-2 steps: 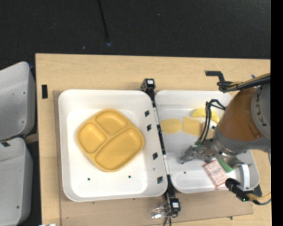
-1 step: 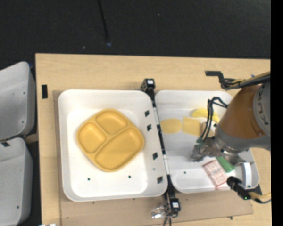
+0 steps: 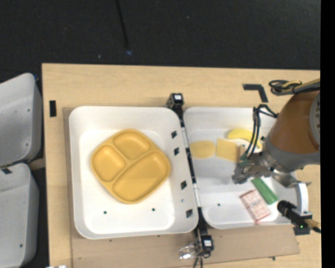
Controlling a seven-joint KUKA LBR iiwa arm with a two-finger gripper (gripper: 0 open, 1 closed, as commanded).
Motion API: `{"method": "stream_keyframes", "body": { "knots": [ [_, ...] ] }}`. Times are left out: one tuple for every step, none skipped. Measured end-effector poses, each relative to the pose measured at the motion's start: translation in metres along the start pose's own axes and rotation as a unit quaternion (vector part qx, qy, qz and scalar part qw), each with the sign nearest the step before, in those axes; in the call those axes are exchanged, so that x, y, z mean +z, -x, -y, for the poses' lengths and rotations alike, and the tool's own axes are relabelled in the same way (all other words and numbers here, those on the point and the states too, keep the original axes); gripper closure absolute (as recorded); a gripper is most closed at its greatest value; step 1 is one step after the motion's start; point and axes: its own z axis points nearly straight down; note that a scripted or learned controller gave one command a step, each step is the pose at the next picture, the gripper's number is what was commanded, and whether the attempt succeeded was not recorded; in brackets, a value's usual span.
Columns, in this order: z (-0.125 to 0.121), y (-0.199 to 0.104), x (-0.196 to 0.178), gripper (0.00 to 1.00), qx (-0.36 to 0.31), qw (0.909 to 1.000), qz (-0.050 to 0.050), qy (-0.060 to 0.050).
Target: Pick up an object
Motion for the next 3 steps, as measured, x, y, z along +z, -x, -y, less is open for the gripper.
{"method": "stream_keyframes", "body": {
  "knots": [
    [-0.001, -0.001, -0.042, 1.00, -0.001, 1.0000, 0.000, 0.000],
    [-0.003, 0.000, -0.075, 1.00, -0.001, 1.0000, 0.000, 0.000],
    [-0.041, -0.041, -0.071, 1.00, -0.003, 1.0000, -0.001, -0.001]
  ]
}}
